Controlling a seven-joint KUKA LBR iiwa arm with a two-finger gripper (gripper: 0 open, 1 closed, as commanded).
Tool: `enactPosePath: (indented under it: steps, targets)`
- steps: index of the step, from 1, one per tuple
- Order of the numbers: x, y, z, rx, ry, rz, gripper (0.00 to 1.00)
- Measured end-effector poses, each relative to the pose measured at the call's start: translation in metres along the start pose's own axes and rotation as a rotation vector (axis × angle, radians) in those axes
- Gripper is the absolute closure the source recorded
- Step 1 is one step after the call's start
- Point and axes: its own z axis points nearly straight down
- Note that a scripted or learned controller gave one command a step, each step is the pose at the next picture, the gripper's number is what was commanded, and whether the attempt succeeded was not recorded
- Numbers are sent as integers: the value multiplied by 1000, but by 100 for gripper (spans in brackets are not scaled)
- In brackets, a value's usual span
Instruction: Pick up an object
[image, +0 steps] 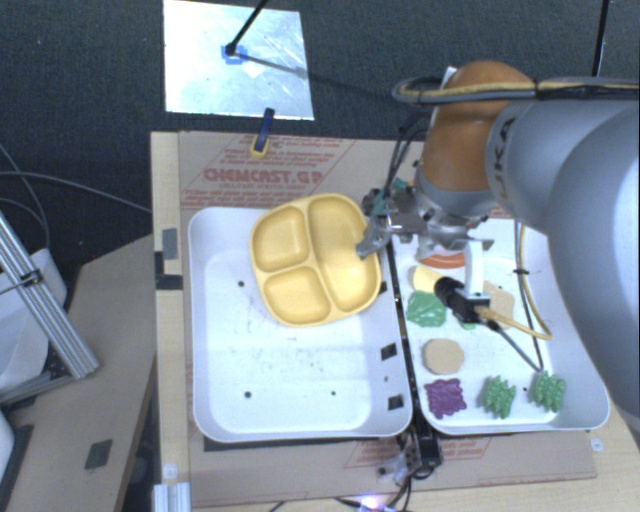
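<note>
Yellow plate (300, 265), glossy, rounded, three-sectioned, lies in left bin (260, 385).

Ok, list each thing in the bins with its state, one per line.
Yellow divided plate: face up, compartments empty, in the left bin.
Green leafy piece: lying flat in the right bin.
Tan disc: lying flat.
Purple piece: lying flat by the near wall.
Small green pieces: side by side, apart.

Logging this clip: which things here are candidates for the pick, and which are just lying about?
For the pick: yellow divided plate, by the gripper; green leafy piece, tan disc, purple piece in the right bin.
Lying about: blue-and-yellow tool on the cardboard; shiny sheet behind it.
</note>
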Motion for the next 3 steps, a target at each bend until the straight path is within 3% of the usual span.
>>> enactPosePath:
  steps: [1,2,3]
  targets:
    - [69,-22,-169,-3,11,-17,0]
    - [145,-54,-207,12,10,-20,0]
    - [202,-101,-223,16,8,-18,0]
